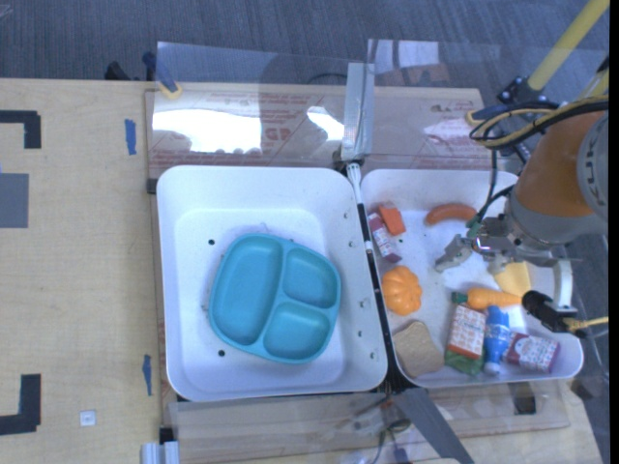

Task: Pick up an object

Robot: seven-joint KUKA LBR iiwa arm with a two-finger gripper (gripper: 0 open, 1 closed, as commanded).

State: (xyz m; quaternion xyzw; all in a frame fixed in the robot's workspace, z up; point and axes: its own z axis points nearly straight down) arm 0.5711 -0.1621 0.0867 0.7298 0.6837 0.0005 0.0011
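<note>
Left bin point(184, 211) held a blue plate point(276, 298); right bin point(571, 361), at 3 o'clock, held toy food including an orange pumpkin point(401, 290). End effector point(453, 256), spread wide and holding nothing, hovered above, apparently seeking a target.

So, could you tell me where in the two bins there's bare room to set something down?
The left bin has bare floor all around the blue divided plate, widest behind it toward the far wall. The right bin is crowded: gripper, orange pumpkin, bread slice and cartons. Its one bare strip runs along the far wall, behind the sausage.
</note>
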